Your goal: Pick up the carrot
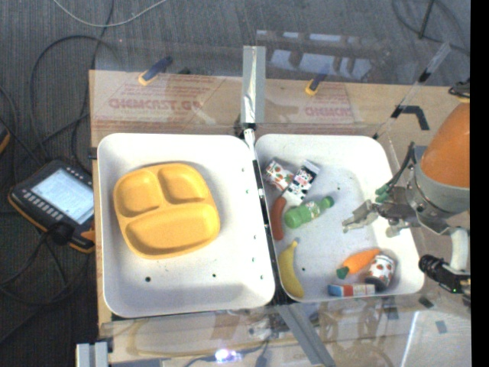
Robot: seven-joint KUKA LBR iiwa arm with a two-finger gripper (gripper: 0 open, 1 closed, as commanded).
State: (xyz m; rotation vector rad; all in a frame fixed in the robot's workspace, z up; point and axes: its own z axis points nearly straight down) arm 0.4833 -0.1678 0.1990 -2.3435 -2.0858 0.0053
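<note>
Carrot (359, 261): right bin (348, 147), five o'clock, partly hidden behind a red-white toy (381, 269).
Gripper (365, 214): fingers spread, holding nothing, above carrot.
Arm: cut off at right edge.
Surroundings: grey carpet, cables.

We see the arm (447, 163) cut off at the right edge, only its orange band and wrist in frame. The claw (367, 214) is small and blurred; we cannot tell how its fingers stand. The carrot (357, 261) is partly hidden by the cup (381, 270) at its right end. The marker (350, 289) label is unreadable. The pendant (53, 197) screen is illegible.
</note>
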